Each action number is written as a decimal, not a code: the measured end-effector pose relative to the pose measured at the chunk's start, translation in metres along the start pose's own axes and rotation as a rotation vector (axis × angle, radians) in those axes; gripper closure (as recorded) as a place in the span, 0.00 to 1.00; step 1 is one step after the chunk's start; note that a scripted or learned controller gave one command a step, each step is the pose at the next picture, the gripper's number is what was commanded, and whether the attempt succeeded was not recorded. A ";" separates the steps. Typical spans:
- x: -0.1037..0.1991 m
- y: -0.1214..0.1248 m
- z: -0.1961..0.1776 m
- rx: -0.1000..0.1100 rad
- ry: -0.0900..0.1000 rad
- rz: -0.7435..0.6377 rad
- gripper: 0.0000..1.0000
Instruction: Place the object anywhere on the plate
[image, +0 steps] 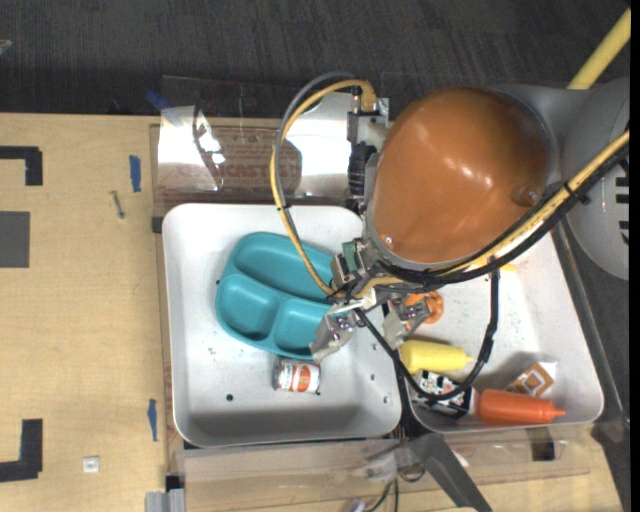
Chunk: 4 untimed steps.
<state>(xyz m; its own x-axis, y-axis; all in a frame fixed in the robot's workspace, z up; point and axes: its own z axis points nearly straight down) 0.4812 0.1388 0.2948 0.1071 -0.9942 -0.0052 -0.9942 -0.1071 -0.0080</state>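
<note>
The plate (268, 292) is teal with divided compartments and a smooth moulded rim, and it lies tilted in the left bin (190, 330), its right edge hidden under the arm (455, 175). Just below it, on the bin floor, a small can (297, 376) lies on its side: white body, red-orange label band, dark end. Its lettering is too small to read.

The end effector (340, 320) hangs over the plate's lower right edge, just above the can; one silver finger (330, 338) points down toward the can, and whether the fingers are spread or closed I cannot tell.

In the right bin (570, 330) lie a yellow bottle (435, 355), an orange bottle (515, 406) near the front wall, a black-and-white item (440, 385) between them and a small brown-and-white carton (535, 379). No writing on them can be read.
</note>
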 end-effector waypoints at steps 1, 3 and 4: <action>0.033 0.005 0.093 -0.006 0.003 0.246 0.00; 0.008 -0.039 -0.048 0.007 0.000 0.219 1.00; -0.068 -0.003 0.043 -0.012 0.001 0.165 1.00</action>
<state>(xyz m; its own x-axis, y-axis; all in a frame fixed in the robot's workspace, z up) 0.4772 0.2073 0.2520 -0.0577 -0.9983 -0.0049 -0.9983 0.0577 0.0046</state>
